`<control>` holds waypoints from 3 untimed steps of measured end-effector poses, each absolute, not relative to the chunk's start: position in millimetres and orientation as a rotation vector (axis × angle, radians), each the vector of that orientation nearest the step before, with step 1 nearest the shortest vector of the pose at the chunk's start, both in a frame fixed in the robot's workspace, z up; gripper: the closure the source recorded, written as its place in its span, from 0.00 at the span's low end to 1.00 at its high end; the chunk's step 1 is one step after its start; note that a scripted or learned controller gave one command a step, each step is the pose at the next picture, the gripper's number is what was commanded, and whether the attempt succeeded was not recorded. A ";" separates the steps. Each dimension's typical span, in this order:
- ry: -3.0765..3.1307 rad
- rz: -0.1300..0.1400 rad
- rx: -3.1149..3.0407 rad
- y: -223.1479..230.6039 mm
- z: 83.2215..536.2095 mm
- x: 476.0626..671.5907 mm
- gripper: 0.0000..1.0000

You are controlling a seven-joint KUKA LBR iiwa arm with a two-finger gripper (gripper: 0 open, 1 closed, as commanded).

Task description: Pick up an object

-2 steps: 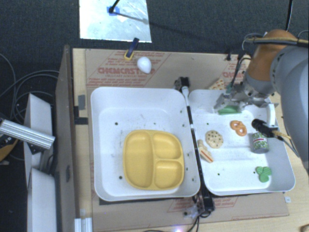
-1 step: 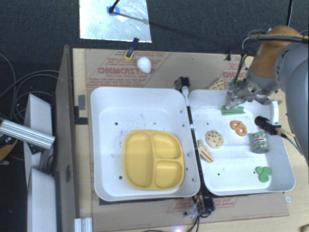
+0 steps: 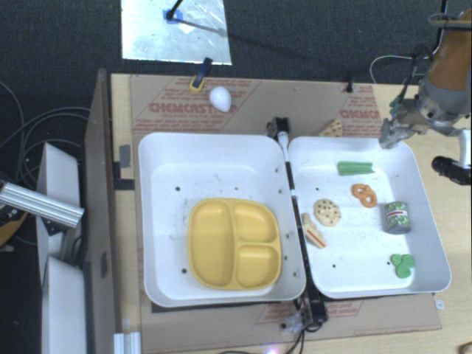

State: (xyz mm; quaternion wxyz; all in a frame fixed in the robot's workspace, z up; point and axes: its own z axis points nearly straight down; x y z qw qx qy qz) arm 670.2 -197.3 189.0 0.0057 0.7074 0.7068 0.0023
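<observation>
Gripper (image 3: 393, 133): we see it at the upper right of the frame, above the top right corner of the right bin; we cannot tell its state, and nothing shows in its grasp.
Arm (image 3: 446, 76): we follow it up to the right edge of the frame, orange band above the wrist.
Right bin (image 3: 431, 231): it holds the candidates for picking, all lying loose.
Green stick (image 3: 355, 168): the nearest item to the gripper, in the bin's upper part.
Pretzel (image 3: 363, 195): just below the stick.
Cookie (image 3: 327, 212): left of the pretzel, toward the bin's middle.
Hot dog (image 3: 314, 234): small, beside the divider, below the cookie.
Can (image 3: 397, 217): green-labelled, at the right side.
Green piece (image 3: 402, 265): near the lower right corner.
Left bin (image 3: 166, 198): it carries a yellow divided tray (image 3: 235, 243).
Progress: we judge the pick not yet made; descent, closing and lift remain.
</observation>
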 end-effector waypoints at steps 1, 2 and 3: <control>2.222 0.002 2.215 -194.3 182.9 669.3 0.00; 2.228 -0.004 2.222 -172.4 78.5 644.5 0.00; 2.222 -0.001 2.222 -165.6 84.4 614.2 0.00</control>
